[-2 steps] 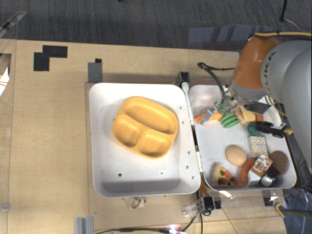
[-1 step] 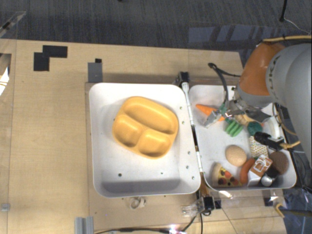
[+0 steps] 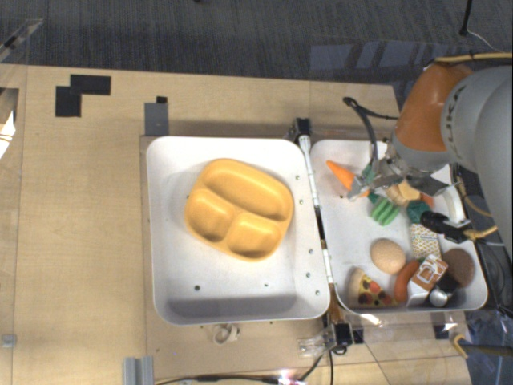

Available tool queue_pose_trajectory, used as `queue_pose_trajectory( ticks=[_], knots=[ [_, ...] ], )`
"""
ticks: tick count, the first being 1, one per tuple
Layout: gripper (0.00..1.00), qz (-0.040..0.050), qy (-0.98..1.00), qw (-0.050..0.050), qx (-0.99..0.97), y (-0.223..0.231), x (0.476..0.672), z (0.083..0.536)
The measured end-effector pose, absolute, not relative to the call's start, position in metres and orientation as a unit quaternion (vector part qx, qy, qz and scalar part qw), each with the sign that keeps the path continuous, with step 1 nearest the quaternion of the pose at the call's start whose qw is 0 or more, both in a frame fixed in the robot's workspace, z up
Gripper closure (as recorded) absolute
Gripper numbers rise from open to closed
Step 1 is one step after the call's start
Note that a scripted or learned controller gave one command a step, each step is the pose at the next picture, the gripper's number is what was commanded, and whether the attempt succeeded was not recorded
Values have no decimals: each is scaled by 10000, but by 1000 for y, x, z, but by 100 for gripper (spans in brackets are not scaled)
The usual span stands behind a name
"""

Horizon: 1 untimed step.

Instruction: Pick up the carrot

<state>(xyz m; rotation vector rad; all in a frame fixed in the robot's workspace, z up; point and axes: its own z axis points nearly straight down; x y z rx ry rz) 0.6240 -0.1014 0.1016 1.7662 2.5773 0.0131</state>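
A: Camera view, front edge first. Cables (image 3: 264,373) and a small clamp (image 3: 343,334) lie at the bench (image 3: 72,239) edge, just below the two bins.

B: Left bin (image 3: 172,295)?

A: Holds one yellow three-compartment tray (image 3: 239,207), tilted, near its middle.

B: Right bin (image 3: 341,239)?

A: Crowded along its right side. Pizza slice (image 3: 369,289) at the front wall, a tan round item (image 3: 389,255) behind it, a sausage (image 3: 405,277) beside that, a small printed box (image 3: 430,272), a brown round item (image 3: 459,267), a green ridged toy (image 3: 383,209).

B: Carrot?

A: Carrot (image 3: 341,172) lies flat in the bin's rear left area, tip pointing toward the back corner.

B: Gripper?

A: Gripper (image 3: 370,183) is low in the bin, just right of the carrot's thick end, near or touching it. Grip state: cannot tell; wrist blocks the view.
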Motion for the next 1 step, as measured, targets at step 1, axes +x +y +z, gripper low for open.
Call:
queue_pose_trajectory(
  ticks=[1],
  knots=[
    [100,39,7294,39,6840,-27,639,188]
  ],
)
